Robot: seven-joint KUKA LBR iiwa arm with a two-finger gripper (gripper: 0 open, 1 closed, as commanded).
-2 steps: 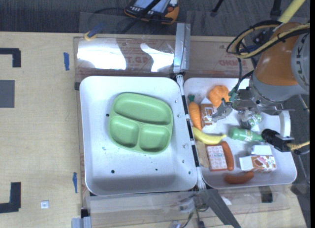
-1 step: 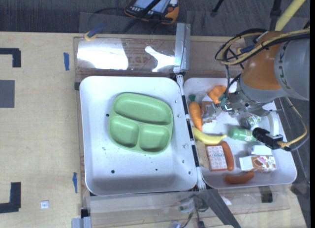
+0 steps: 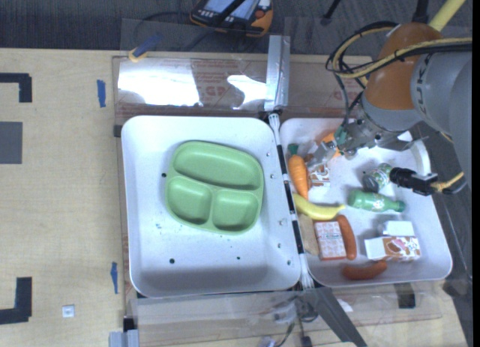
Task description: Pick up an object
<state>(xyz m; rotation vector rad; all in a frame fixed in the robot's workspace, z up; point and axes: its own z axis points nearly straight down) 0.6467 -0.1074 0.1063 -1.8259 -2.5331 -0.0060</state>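
My gripper (image 3: pixel 343 145) hangs low over the back left part of the right bin (image 3: pixel 435 263). Just below its tip lie a small orange item (image 3: pixel 327 140) and a small white and red carton (image 3: pixel 320 175). Left of them, an orange carrot (image 3: pixel 299 174) lies by the bin's left wall, with a yellow banana (image 3: pixel 318 207) below it. A green bottle (image 3: pixel 376 203) and a small can (image 3: pixel 377 177) lie to the gripper's lower right. Nothing shows between the fingers.
The left bin (image 3: pixel 142 248) holds a green divided plate (image 3: pixel 214 186). At the right bin's front lie a red and white packet (image 3: pixel 329 240), two sausages (image 3: pixel 347 236) (image 3: pixel 365 269) and a juice carton (image 3: pixel 392 247). The grey arm (image 3: pixel 442 98) covers the bin's back right corner.
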